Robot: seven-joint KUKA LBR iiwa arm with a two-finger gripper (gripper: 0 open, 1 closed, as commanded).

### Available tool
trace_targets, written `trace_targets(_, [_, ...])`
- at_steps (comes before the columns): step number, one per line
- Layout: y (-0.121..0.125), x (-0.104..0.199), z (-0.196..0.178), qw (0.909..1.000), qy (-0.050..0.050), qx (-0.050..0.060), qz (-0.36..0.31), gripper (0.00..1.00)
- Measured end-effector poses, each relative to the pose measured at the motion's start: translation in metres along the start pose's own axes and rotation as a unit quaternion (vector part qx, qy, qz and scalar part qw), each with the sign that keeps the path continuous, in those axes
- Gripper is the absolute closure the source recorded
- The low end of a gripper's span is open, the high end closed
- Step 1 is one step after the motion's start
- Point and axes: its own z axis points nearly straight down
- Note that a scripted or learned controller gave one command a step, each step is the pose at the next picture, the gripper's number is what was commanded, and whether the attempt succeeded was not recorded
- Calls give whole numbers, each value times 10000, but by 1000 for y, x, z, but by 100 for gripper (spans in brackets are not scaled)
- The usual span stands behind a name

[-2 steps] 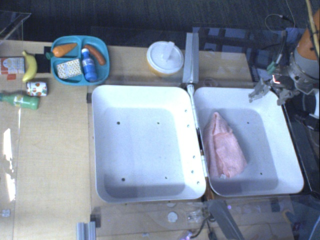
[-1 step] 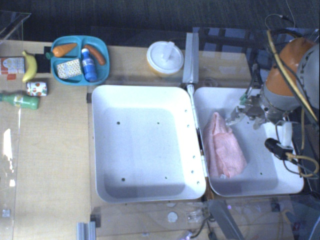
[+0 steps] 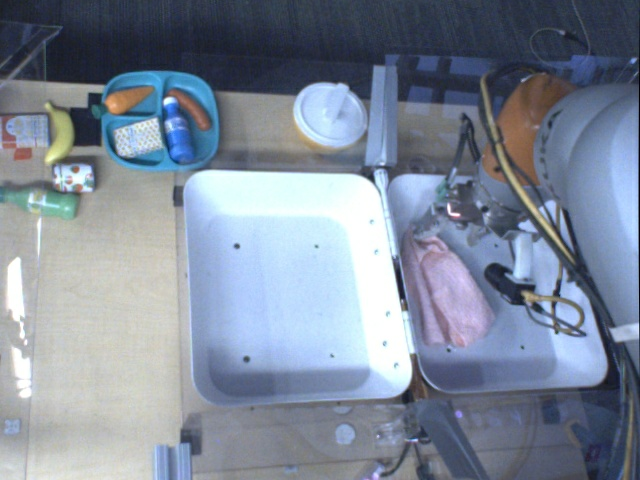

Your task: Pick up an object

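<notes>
- Approach step, judging by the layout: end effector [image 3: 456, 206] low over the far part of the right bin [image 3: 500, 368], at the far tip of the pink cloth [image 3: 448, 290]. Touching it or just above it? Too cluttered there to say.
- Clenched or released: cannot tell (lost among cables and brackets).
- Task's thing, most likely: the pink cloth, crumpled, lying along the right bin's left wall and running from far to near. Not seen gripped.
- Next, probably: settle onto a raised fold, close on it, lift straight up. Soft fabric, so likely to sag and trail; better a deep pinch than a skim over the surface.
- In the way: the bin's left wall, just beside the cloth, leaving little room on that side. Also the grey arm [image 3: 590, 158], crowding the bin's right side.
- Elsewhere on the worktop [image 3: 100, 318], well apart from the reach: the left bin [image 3: 290, 268]; beyond it a white lidded cup [image 3: 330, 116]; a teal divided tray [image 3: 205, 98] of toy food; farther left a banana [image 3: 60, 133], a small can [image 3: 73, 177] and a green bottle [image 3: 40, 202].
</notes>
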Motion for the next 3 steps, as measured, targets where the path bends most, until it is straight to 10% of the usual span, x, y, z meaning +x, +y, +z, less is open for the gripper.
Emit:
trace_targets(2, [-111, -27, -3, 9952, 1, -17, -983, 0])
trace_targets(3, [-121, -12, -3, 9926, -14, -39, -1215, 0])
